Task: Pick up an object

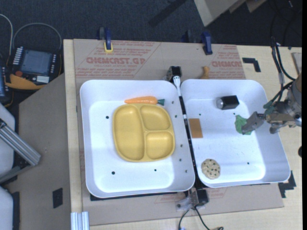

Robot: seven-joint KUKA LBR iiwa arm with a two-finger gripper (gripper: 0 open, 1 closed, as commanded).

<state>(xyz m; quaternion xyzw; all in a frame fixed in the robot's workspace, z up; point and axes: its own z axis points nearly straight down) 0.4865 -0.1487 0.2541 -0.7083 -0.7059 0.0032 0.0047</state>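
My gripper reaches into the right bin from the right edge, low over the bin's right side. A small green object lies right against its tip, partly covered by it. Whether the green object is gripped cannot be made out. Elsewhere in the right bin lie a black and silver cylinder at the back, a flat brown block by the left wall, and a round cookie at the front.
The left bin holds a yellow divided plate and an orange carrot just behind it. A ridge of clips separates the two bins. Cables hang at the far right.
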